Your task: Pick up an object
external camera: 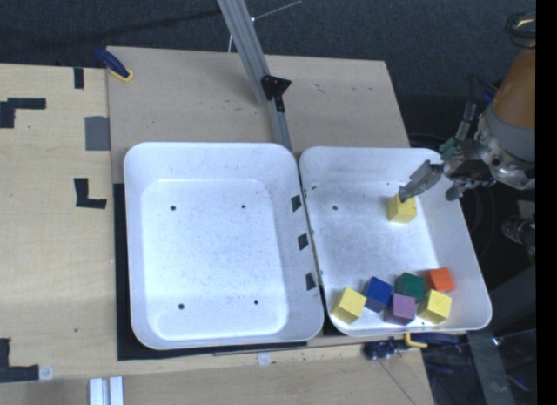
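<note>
Hand (416, 187) sits at the lone yellow cube (401, 210) in the right bin (348, 177), far from the cluster near the front edge. Can't tell its state. Risk: one finger lands on top, cube skids out.

We see yellow cube (402, 210) alone in upper part of right bin (348, 177), sitting flat, well apart from others. We count six more cubes clustered at bin's near edge: yellow (349, 305) leftmost, blue (379, 293) beside it, purple (403, 307), green (409, 286) behind purple, orange (441, 279) rightmost rear, another yellow (437, 306) at right front. Cluster tight, several touching.
</note>
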Action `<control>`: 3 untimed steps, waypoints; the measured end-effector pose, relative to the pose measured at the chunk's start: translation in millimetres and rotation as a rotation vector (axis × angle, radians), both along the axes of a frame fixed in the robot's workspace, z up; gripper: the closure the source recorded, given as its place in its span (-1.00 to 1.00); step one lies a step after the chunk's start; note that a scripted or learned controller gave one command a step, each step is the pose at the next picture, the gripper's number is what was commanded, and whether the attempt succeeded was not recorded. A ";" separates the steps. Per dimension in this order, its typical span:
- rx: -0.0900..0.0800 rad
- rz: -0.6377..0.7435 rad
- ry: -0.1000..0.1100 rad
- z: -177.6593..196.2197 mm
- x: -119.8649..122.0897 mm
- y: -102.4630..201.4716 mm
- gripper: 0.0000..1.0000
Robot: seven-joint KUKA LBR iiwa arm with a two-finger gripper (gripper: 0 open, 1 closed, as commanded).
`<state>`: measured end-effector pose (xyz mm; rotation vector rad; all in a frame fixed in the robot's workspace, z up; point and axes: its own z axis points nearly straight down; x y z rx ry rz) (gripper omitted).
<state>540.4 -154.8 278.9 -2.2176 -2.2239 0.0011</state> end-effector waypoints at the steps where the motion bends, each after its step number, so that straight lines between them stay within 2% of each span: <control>1: 0.000 -0.001 0.000 0.1 0.0 -0.2 -1.00; 2: 0.000 -0.002 0.005 -51.1 -10.2 -3.1 -1.00; 3: 0.000 -0.003 0.006 -109.2 -8.0 -11.4 -1.00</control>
